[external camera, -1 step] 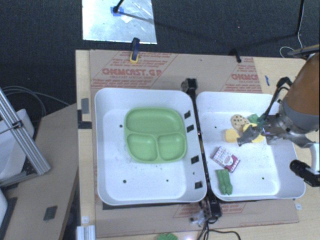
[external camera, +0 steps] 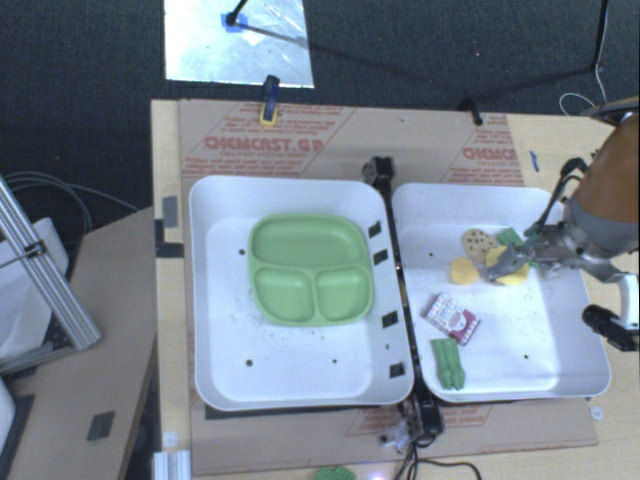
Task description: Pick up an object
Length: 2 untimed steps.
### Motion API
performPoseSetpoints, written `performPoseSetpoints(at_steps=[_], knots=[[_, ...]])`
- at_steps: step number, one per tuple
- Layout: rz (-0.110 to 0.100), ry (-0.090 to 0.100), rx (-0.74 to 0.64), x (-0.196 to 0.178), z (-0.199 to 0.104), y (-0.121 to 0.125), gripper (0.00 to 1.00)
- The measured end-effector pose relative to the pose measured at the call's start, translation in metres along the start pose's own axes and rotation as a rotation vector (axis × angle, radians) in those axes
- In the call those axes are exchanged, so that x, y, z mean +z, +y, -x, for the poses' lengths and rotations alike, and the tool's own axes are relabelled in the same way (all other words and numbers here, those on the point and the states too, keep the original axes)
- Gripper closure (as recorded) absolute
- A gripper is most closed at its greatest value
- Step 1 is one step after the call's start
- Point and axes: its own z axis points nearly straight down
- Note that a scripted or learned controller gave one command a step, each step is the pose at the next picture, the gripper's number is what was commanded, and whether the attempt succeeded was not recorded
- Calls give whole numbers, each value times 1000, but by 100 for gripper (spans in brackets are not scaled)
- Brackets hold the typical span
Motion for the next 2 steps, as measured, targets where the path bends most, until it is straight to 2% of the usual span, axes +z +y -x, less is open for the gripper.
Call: performPoseSetpoints(at_steps=[1,2], knots=[[-4,2,-6,59,2,24,0],[1,2,-6,55,-1,66,0]])
